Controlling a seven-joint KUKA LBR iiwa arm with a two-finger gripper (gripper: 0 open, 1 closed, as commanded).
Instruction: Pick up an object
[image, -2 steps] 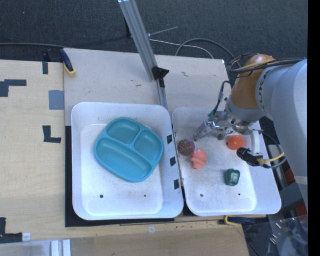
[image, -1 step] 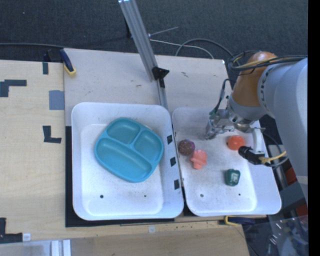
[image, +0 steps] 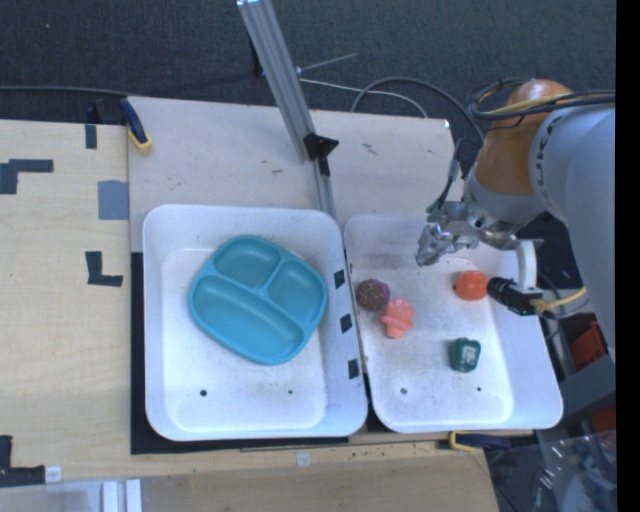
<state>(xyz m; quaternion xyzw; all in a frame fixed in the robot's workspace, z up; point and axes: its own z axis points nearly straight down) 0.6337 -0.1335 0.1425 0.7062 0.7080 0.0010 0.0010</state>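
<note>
Two white bins share the worktop; over the right bin (image: 520, 390) hangs the end effector (image: 432, 247), grip state unclear, probably empty. Nearest, an orange object (image: 470, 286) lies just right-near.

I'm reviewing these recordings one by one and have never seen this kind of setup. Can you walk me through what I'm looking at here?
This is one picture from a fixed camera above a bench, looking down at a slant. The grey arm with the orange band is a robot reaching in from the right; its gripper hangs over the right bin, with nothing seen between its fingers. That bin holds four small things: an orange piece, a dark reddish ball, a pink piece and a green piece. The left bin holds a blue divided plate. The job is to pick up an object.
</note>
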